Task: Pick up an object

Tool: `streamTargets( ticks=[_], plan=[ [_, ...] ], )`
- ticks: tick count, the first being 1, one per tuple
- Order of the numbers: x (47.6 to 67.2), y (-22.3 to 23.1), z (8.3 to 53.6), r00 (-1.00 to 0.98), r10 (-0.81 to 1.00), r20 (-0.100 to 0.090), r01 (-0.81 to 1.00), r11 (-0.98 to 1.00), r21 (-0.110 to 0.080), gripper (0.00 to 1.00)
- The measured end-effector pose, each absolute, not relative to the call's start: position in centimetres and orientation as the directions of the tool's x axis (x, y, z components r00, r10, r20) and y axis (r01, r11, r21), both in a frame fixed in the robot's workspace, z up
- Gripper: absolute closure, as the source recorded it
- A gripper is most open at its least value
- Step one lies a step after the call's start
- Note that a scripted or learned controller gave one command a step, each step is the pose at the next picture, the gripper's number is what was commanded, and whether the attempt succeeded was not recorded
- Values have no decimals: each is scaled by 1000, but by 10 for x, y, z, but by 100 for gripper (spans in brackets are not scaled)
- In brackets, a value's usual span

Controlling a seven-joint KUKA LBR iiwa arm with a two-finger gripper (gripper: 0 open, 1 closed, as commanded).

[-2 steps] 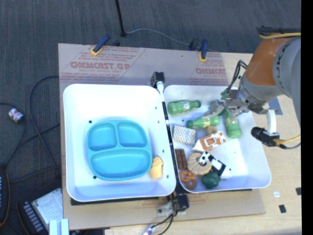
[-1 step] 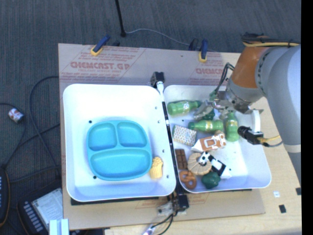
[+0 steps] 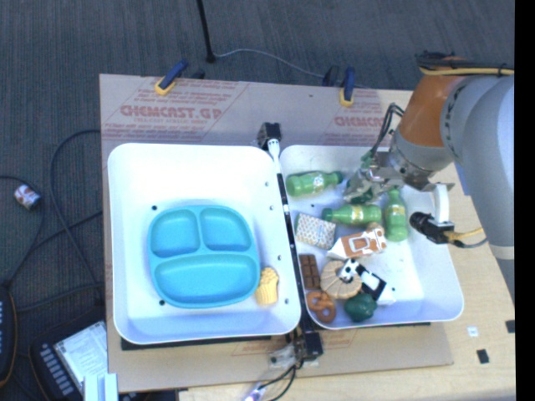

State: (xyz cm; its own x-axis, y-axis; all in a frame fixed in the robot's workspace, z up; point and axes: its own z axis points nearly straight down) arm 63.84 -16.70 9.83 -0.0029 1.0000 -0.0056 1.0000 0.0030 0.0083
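A: Claw (image 3: pixel 368 184), upper right of the frame: fingers lost among the green bottles, open or shut not legible.

B: Arm (image 3: pixel 485 140): cut off by the right edge; only the orange band and grey casing show.

A: Green bottle (image 3: pixel 394 220) under the wrist: upper part covered by the arm.

B: Toy heap at lower right of the right bin (image 3: pixel 443 307): pieces overlap, the dark green item (image 3: pixel 361 307) too small to identify.

A: Table (image 3: pixel 493 341): runs out of the frame at bottom and right.

B: Papers and keypad (image 3: pixel 71 357), lower left corner: clipped by the edge, print unreadable.

A: Small object on the floor (image 3: pixel 27 195), far left: too small to identify.
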Motion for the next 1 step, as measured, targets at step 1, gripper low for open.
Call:
streamTargets(
  ticks=[1],
  plan=[
    [631, -100, 194, -2, 1000, -1, 1000, 2, 3, 100]
  ],
)
